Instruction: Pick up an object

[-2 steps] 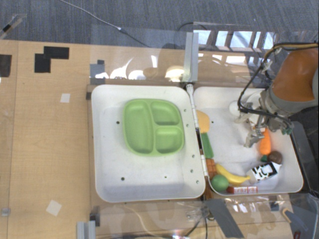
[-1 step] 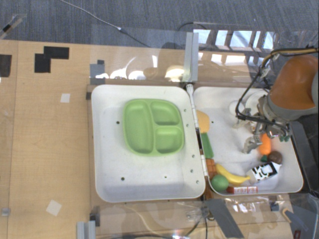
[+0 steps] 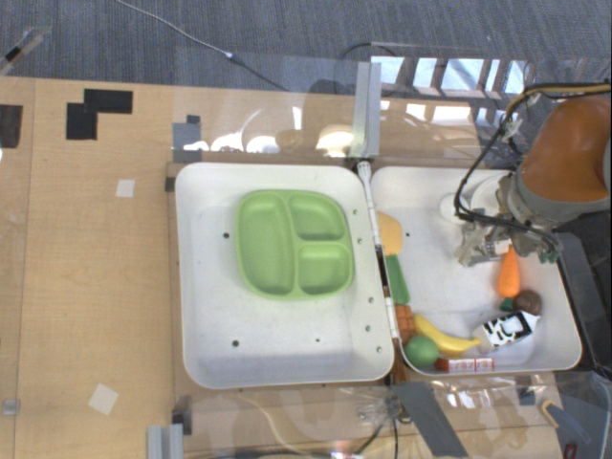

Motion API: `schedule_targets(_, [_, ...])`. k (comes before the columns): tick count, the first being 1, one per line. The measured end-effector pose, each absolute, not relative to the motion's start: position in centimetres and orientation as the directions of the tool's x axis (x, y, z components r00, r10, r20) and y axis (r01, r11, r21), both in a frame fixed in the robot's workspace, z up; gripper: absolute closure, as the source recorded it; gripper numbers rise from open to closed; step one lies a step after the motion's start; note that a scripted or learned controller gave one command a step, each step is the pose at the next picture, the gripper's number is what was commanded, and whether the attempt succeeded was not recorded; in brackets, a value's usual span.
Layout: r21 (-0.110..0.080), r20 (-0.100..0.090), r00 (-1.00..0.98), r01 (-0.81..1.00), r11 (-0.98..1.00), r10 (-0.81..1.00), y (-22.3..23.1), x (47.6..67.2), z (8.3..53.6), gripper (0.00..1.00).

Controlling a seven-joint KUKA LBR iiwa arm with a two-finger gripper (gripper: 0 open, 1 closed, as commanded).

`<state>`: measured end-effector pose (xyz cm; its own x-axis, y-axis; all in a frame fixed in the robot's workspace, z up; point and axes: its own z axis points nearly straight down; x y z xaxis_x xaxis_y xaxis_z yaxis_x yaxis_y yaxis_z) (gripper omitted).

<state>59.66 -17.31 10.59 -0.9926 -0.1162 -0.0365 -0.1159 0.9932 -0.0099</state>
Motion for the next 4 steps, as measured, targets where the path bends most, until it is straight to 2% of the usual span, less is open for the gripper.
schedule_targets(1, [-0.007, -0.009, -0.902, -0.432, 0.902, -0.432, -20.6, 57.7, 12.3, 1.00])
schedule_targets(2, [-0.011, -0.008, -0.596, -0.803, 0.596, -0.803, -20.4, 62.3, 14.9, 1.00])
schedule_targets(3, [-0.009, -0.008, -0.597, -0.802, 0.597, -0.802, -20.4, 62.2, 14.8, 0.00])
schedule_targets(4, [-0.012, -0.016, -0.523, -0.852, 0.523, -0.852, -19.7, 58.0, 9.1, 0.00])
